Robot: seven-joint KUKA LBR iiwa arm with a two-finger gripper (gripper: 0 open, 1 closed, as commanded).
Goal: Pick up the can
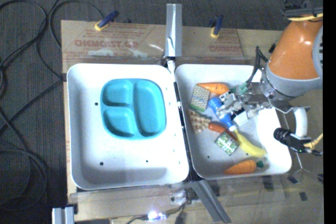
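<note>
The can (pixel 227 143), small with a green and white label, lies tilted in the lower middle of the right bin (pixel 273 128). It rests between a small orange-red piece (pixel 215 127) and a banana (pixel 251 148). My gripper (pixel 234 106) hangs over the middle of that bin, above and slightly right of the can, right over a blue item (pixel 216 106). The grey arm with its orange band (pixel 296 50) comes in from the right. Nothing shows between the gripper and the can.
The right bin also holds a carrot (pixel 212 87) at the top, a pale green box (pixel 199 97), a waffle-like piece (pixel 198 122) and a second carrot (pixel 241 167) near the front wall. The left bin (pixel 84 155) carries a turquoise divided tray (pixel 134 107).
</note>
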